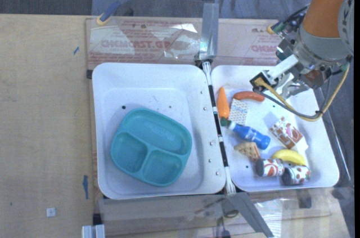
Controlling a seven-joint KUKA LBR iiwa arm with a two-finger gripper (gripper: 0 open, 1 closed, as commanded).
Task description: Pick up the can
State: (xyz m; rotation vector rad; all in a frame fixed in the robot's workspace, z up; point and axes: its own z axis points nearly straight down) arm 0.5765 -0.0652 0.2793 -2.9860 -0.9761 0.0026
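Tool (277, 80) hovers over the right bin's (332, 144) far edge — grip state cannot be told. Can (270, 167) lies sideways near the front, beside the banana (290, 157); likely light, rigid, slippery — grasp across its middle.

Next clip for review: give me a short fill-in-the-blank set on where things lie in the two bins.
1. The teal divided plate lies in the ____ bin.
2. The yellow banana lies in the ____ bin, beside the two cans.
3. The carrot is coloured ____.
4. The gripper hangs over the ____ bin.

Missing words: left; right; orange; right
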